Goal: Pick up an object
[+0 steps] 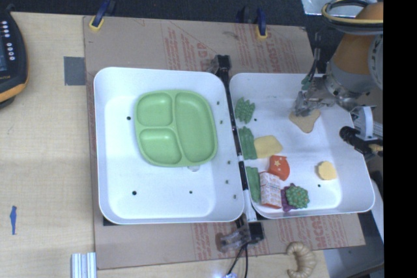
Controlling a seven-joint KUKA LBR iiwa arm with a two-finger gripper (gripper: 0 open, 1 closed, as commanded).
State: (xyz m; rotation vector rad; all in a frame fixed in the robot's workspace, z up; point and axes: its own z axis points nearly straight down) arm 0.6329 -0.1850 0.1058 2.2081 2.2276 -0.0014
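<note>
Now the gripper (pixel 306 104) is seen low in the right bin (pixel 352 205), directly over a tan piece (pixel 305 122); finger state cannot be told.

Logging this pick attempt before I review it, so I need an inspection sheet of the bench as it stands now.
Surface: cardboard sheet clamped on a wooden bench, bearing the left bin and right bin.
Job's things: in the right bin, a tan piece, yellow wedge, red piece, yellow round piece, carton, green items along its left wall.
Clutter: green divided plate in the left bin.
Grippers: claw just above the tan piece; grip unclear.
Cables: black cable at the front edge.
Surroundings: pendant at left.
</note>
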